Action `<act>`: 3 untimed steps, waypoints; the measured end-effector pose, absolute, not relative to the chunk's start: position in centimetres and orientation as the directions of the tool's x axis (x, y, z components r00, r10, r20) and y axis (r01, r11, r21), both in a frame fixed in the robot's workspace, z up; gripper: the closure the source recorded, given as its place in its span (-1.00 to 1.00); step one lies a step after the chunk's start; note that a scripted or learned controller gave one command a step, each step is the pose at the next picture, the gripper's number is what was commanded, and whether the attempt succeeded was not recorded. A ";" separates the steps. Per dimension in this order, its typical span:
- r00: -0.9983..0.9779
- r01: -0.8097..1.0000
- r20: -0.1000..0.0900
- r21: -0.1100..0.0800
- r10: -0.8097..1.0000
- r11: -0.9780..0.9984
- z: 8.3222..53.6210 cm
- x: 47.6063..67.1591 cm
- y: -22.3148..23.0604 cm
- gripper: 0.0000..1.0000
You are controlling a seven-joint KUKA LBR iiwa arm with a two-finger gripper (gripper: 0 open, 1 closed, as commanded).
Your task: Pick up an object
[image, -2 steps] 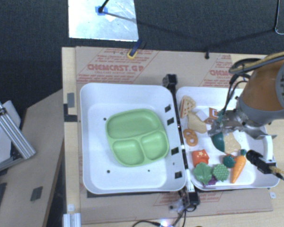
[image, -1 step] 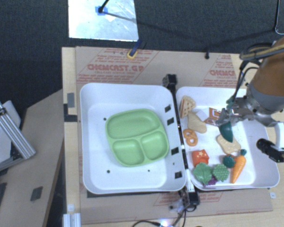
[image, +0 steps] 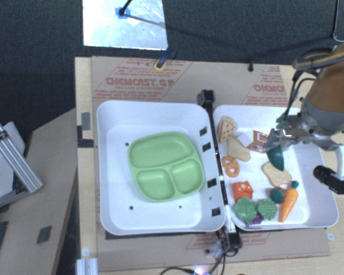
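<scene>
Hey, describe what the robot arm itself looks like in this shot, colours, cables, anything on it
The arm comes in from the right. Its top section is an orange band, rounded and shiny, and below that sits a grey wrist ring. Thin dark cables loop over the orange part and run down its left side. The gripper is a grey metal block. A black cylindrical piece sticks out lower right of the wrist.

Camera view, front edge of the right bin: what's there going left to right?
Purple-green lettuce piece → green broccoli piece → orange carrot. All three lie in the right bin, close together along its near wall.
</scene>
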State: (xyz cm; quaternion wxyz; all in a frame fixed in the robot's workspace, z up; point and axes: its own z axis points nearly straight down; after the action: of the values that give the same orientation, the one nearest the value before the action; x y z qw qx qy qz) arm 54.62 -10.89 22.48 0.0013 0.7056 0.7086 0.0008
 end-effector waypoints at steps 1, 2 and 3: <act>-0.008 1.000 0.002 0.000 1.000 0.008 22.1 53.8 -6.5 1.00; -0.009 1.000 0.002 0.000 1.000 0.009 22.2 52.3 -2.5 1.00; -0.010 1.000 0.002 -0.001 1.000 0.010 21.3 50.4 2.8 1.00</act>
State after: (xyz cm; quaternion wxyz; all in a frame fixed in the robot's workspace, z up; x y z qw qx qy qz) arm 50.39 2.77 21.32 -0.0012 0.7037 0.7105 0.0005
